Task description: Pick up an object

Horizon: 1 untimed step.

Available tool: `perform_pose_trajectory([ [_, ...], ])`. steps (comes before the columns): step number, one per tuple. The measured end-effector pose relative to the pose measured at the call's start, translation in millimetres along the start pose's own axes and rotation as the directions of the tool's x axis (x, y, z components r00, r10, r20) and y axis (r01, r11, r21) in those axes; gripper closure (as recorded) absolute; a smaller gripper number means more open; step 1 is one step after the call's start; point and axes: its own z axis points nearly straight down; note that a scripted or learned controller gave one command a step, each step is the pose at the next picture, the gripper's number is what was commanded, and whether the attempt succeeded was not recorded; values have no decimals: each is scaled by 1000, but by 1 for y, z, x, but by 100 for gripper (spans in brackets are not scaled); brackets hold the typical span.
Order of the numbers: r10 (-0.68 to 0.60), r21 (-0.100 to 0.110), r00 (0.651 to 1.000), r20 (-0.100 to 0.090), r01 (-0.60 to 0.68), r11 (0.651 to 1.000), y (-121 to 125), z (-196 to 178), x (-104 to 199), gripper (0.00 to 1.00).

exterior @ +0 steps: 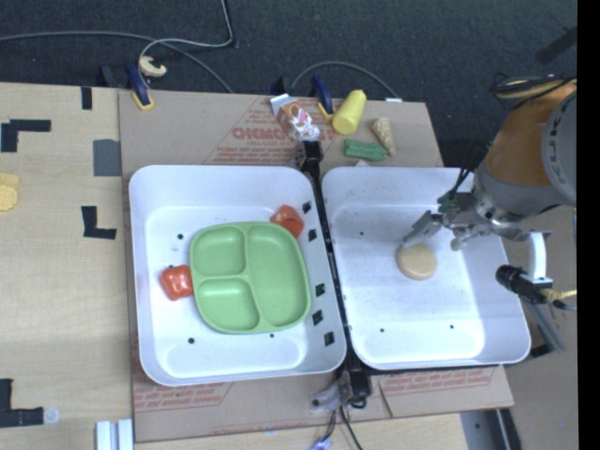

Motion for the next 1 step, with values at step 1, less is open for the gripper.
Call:
perform_pose_trajectory([
  [1,1,-9,1000,6,-1,1000,10,61,15,0],
])
